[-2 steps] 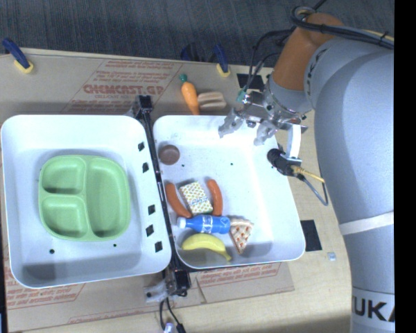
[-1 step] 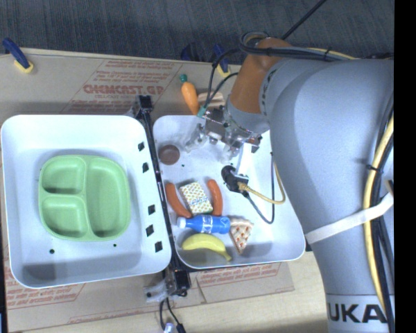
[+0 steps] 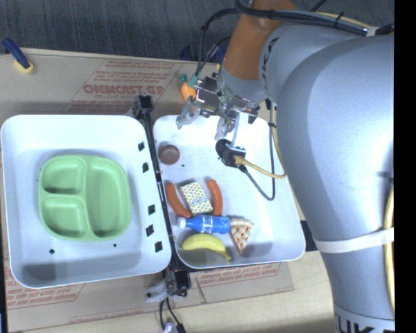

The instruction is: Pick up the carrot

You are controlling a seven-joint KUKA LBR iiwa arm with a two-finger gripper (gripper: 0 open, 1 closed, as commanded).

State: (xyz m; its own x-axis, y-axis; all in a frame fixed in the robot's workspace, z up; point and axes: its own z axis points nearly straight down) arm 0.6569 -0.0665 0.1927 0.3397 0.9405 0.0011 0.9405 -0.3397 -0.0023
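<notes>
The carrot (image 3: 215, 196), a short orange stick, lies in the middle of the right bin (image 3: 281, 245), just right of a checkered yellow block (image 3: 196, 197). My gripper (image 3: 204, 122) hangs over the far end of that bin, well above the carrot in the view. Its fingers (image 3: 185, 115) are spread open with nothing between them. A small orange and green piece (image 3: 187, 89) shows by the wrist at the bin's far rim; I cannot tell what it is.
A brownish sausage (image 3: 173, 200), blue bottle (image 3: 204, 223), banana (image 3: 206, 245) and pizza slice (image 3: 240, 234) crowd around the carrot. A brown round piece (image 3: 169, 154) lies nearer the gripper. The left bin (image 3: 21, 137) holds a green divided plate (image 3: 85, 196).
</notes>
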